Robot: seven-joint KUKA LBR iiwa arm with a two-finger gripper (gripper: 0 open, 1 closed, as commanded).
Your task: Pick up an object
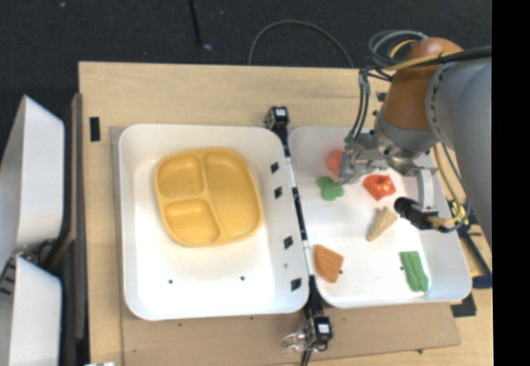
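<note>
1. Nearest the camera in the right bin (pixel 464 286) lie an orange wedge (pixel 328 262) and a green block (pixel 414 270).
2. Farther back sit a tan cone (pixel 382 223), a red block (pixel 379 185), a green lump (pixel 330 189) and a red-orange piece (pixel 334 161).
3. The gripper (pixel 358 164) hangs just beside that red-orange piece; I cannot tell how it is set.
4. That piece looks light and stiff, probably slippery; take it across its narrow sides.
5. The left bin (pixel 132 273) holds a yellow tray (pixel 207 195).

Left bin: a yellow three-compartment plastic tray (pixel 208 195) is filling its middle.
Right bin lower middle: bare floor is lying open between the orange wedge (pixel 328 262) and the green block (pixel 413 270).
</note>
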